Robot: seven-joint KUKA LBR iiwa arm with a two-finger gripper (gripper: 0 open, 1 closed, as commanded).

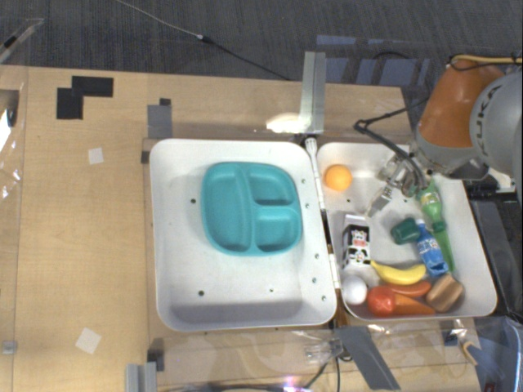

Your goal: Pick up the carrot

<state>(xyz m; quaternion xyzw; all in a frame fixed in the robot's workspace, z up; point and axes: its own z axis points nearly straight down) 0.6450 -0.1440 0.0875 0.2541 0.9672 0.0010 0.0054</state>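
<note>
Gripper (pixel 391 188) hangs over the upper part of the right bin (pixel 482 256), near an orange ball (pixel 337 177); whether it is open or closed I cannot tell. Carrot (pixel 413 304) lies well apart from it along the bin's lower edge: a long orange shape, tapered, just below a banana (pixel 398 273), between a red tomato (pixel 381 300) and a brown bun (pixel 444 293).
</note>
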